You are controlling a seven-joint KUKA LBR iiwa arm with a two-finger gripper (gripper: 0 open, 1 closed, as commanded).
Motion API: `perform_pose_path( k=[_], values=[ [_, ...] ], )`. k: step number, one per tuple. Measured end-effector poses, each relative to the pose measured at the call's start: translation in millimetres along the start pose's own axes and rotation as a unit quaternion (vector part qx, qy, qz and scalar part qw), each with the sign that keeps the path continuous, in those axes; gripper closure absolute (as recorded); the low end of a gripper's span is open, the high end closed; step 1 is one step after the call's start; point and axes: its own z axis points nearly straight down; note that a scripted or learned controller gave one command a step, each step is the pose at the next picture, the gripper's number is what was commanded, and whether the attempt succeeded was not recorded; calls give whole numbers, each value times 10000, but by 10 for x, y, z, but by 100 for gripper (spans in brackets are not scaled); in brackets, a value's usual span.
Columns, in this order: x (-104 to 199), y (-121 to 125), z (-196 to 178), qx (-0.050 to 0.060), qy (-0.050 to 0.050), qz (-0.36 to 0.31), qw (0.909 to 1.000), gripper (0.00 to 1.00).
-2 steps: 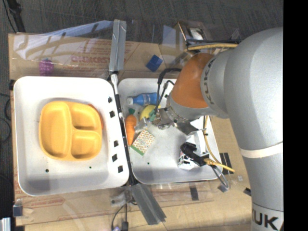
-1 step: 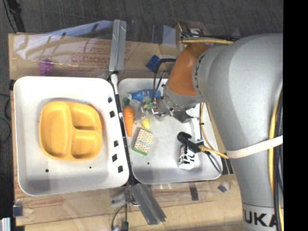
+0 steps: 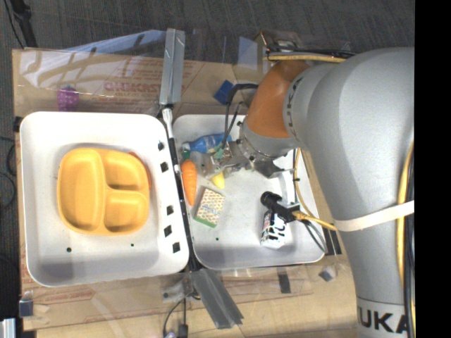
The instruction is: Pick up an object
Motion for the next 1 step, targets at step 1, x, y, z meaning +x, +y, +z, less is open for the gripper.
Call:
perform_pose_path(
  k=[1],
  values=[
    [220,-150,-925,-33,-1,410,9992,100]
  ],
)
